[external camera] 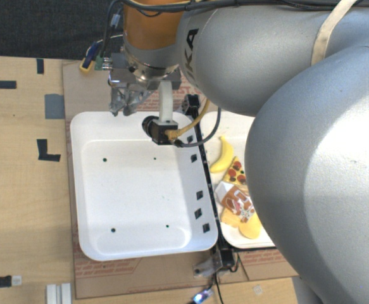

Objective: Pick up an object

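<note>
Jaws (pixel 125 103) hang above the left bin's (pixel 83 189) far rim; cannot tell their opening. Banana (pixel 222 156) lies in the right bin (pixel 235 236), beside the shared divider. Best swung over it, then lowered squarely.

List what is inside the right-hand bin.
The right bin holds a banana, a red-and-white packet, a small red-spotted item and yellow pieces. The arm covers the rest of that bin, so anything further in it cannot be seen.
</note>
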Tool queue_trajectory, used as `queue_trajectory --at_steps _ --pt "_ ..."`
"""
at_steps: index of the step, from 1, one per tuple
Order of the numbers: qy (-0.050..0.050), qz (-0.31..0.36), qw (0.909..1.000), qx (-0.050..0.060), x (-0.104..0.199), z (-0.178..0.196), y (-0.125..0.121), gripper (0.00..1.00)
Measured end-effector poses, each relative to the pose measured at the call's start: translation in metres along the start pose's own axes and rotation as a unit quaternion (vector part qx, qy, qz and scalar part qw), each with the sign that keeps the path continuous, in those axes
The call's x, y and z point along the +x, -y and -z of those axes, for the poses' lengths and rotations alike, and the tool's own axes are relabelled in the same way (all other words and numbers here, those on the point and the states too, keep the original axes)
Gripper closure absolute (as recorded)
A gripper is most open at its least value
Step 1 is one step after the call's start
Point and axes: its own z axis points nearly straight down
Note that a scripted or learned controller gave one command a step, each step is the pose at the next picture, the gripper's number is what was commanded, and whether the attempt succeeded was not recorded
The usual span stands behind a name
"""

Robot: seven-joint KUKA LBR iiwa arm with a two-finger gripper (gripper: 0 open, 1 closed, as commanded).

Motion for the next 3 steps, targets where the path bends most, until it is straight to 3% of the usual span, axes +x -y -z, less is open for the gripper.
queue_trajectory --at_steps 1,2,3 --pt "0.002 -0.002 1.0 0.004 0.0 -0.114 -0.035 1.0" --pt "-0.002 -0.001 1.0 -0.004 0.002 0.0 -0.056 1.0" --pt "-0.002 -0.001 1.0 -0.006 0.002 0.126 -0.055 1.0"
